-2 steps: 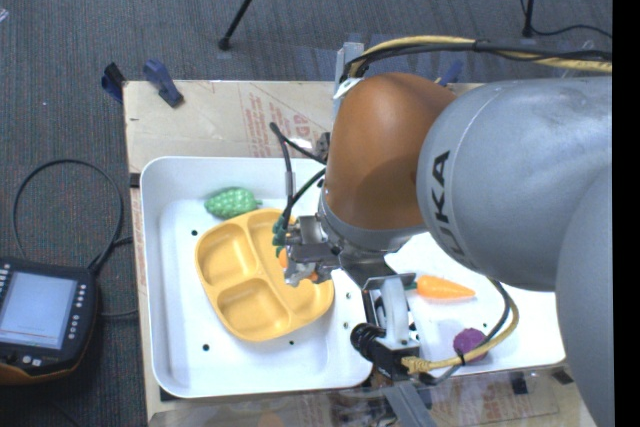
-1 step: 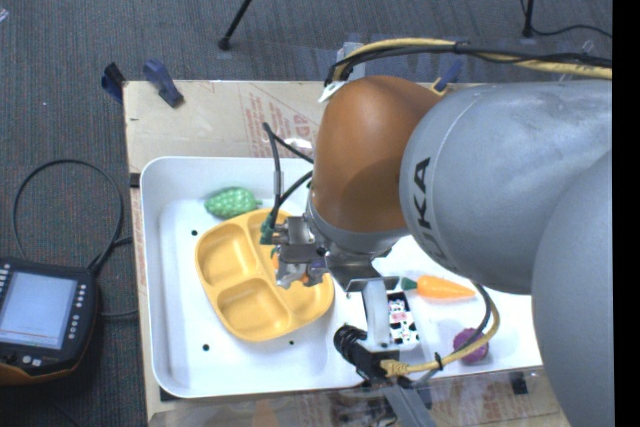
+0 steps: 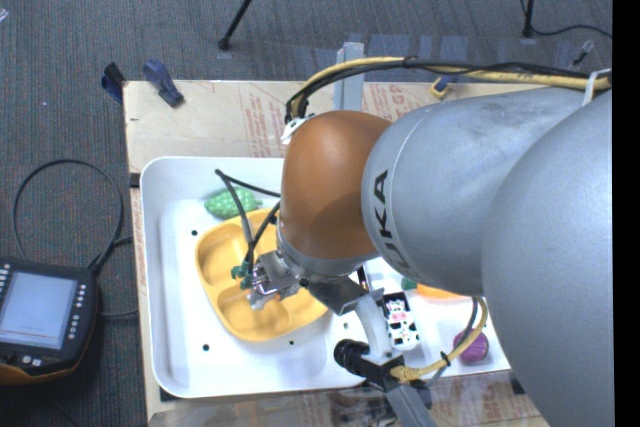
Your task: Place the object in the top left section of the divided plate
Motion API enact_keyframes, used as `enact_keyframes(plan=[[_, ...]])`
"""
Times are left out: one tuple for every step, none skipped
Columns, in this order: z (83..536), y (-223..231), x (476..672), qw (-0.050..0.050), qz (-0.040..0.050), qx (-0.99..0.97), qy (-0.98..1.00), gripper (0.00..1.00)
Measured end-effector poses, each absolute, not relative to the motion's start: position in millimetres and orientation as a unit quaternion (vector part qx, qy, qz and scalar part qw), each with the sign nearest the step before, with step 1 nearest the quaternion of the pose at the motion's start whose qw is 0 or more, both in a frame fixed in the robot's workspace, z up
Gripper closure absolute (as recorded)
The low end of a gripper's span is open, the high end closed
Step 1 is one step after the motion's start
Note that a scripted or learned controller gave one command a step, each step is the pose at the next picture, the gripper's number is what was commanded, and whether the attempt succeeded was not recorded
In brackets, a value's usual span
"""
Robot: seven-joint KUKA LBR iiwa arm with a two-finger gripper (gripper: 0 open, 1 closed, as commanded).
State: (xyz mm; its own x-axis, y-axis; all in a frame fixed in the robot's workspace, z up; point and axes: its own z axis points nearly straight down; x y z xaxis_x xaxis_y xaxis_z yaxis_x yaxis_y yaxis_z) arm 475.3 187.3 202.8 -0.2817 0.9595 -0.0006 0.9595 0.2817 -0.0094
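Hand [image 3: 258, 287] low over yellow divided plate [image 3: 222, 260] in left bin [image 3: 160, 215]. Grip state: cannot tell, wrist blocks view. Green object [image 3: 226, 205] lies just beyond plate's far rim, up-left of hand, not in any section. Judgement: next move must reach up-left to it.

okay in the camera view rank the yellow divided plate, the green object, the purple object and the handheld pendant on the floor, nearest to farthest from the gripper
From the gripper:
1. Yellow divided plate, directly beneath it.
2. Green object, just beyond the plate's upper edge in the white bin.
3. Purple object, off to the right past the arm.
4. Handheld pendant, far left on the floor.
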Motion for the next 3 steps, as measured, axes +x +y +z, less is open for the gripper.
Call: enact_keyframes(plan=[[225, 218, 546.1, 0.001, 0.0014, -0.459, -0.888, 1.0], [248, 162, 532.2, 0.001, 0.0019, -0.549, -0.836, 1.0], [219, 176, 485.3, 0.003, 0.0037, -0.54, -0.842, 1.0]])
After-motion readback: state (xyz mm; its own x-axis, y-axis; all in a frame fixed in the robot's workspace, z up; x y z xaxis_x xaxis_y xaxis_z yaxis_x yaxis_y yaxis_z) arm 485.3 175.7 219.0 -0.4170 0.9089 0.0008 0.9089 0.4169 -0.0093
